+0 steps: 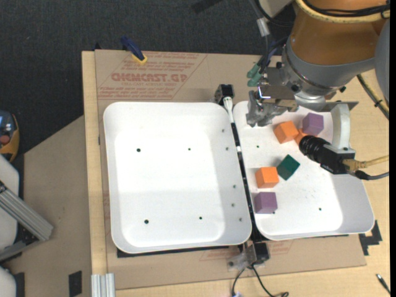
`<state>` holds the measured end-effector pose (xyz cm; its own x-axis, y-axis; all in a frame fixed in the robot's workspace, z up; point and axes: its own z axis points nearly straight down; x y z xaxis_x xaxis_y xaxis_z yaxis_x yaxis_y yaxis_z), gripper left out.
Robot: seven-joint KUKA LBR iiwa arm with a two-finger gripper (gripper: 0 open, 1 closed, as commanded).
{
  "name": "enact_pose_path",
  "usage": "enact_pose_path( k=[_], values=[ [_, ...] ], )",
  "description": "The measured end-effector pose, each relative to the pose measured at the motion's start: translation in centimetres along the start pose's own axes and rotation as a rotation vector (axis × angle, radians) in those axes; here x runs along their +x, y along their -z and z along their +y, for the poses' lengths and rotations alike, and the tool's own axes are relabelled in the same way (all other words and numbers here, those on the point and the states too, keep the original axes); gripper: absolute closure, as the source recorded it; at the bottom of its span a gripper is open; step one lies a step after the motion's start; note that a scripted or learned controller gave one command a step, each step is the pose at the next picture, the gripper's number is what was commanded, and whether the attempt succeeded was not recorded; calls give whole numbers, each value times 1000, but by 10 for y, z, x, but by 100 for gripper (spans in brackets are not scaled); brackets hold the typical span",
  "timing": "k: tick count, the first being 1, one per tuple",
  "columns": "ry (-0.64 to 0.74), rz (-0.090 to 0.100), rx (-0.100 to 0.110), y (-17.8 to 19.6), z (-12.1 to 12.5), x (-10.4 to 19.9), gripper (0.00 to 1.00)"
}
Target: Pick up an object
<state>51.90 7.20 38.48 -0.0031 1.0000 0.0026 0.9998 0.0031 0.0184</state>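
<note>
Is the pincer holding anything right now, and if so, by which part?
Nothing shows between its fingers. The pincer hangs over the right bin, near the far left corner; the closest orange block lies apart from it.

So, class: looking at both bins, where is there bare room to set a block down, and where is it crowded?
The left bin offers bare white floor from wall to wall. In the right bin, the near right corner is bare. Its middle and far end are crowded: two orange blocks, two purple blocks, a green block, and the gripper.
</note>
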Motion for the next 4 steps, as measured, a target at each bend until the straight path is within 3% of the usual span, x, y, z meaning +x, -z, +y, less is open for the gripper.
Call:
enact_pose_path(
  k=[1, 2, 3, 4],
  values=[
    [7, -1, 26, -69, 23, 103, 100],
    [0, -3, 25, -121, 57, 135, 100],
    [-2, -3, 14, -131, 139, 147, 100],
    [-3, -3, 26, -150, 59, 141, 100]
  ],
)
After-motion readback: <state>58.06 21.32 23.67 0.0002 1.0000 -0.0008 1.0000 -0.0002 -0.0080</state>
